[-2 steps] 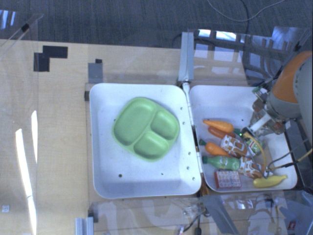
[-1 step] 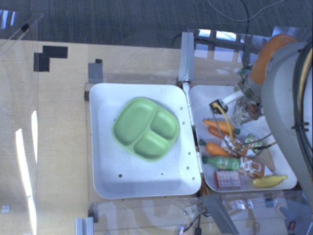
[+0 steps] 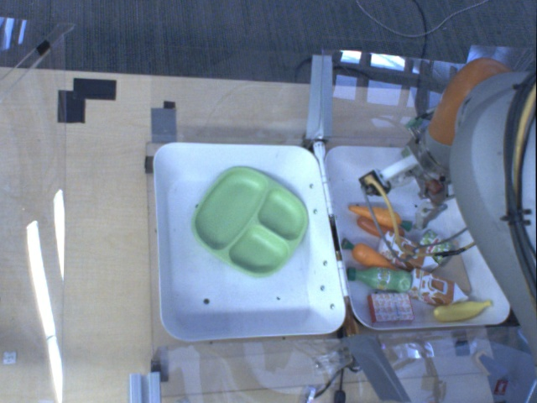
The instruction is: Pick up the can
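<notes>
Listing contents by position relative to the green bottle (image 3: 379, 278), which lies on its side in the right bin (image 3: 351, 164).

- Can (image 3: 390, 306): reddish-pink label, lying just in front of the bottle, near the bin's front wall, apart from the gripper.
- Banana (image 3: 460, 311): to the right of the bottle, along the same front wall.
- Printed carton (image 3: 433, 286): just to the right of the bottle, between it and the banana.
- Carrots (image 3: 377, 217): two or three, behind the bottle, towards the bin's middle.
- Gripper (image 3: 424, 188): well behind and to the right of the bottle, over the bin's rear half; whether it is spread or closed cannot be told, and nothing is seen in its grasp.
- Green divided plate (image 3: 250, 219): well to the left of the bottle, centred in the left bin (image 3: 172, 242).
</notes>
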Controlling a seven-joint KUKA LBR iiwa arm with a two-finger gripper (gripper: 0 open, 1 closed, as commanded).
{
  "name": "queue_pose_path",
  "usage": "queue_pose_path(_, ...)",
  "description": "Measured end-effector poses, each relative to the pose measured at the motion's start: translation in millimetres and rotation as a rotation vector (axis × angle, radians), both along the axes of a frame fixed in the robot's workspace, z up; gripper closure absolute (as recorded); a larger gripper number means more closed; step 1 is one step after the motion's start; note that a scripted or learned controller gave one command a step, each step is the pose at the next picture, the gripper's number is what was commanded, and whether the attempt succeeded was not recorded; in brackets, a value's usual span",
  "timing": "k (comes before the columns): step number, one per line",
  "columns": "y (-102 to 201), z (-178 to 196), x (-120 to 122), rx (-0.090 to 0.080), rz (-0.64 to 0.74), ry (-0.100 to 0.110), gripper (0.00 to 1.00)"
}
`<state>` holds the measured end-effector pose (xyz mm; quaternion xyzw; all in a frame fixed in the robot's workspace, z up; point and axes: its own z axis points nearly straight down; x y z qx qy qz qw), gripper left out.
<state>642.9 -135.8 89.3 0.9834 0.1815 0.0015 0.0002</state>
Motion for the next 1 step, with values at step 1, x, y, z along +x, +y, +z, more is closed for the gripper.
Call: queue_pose_path(1,-15.3,75.1,19.6,0.0,-0.093,-0.002,0.0)
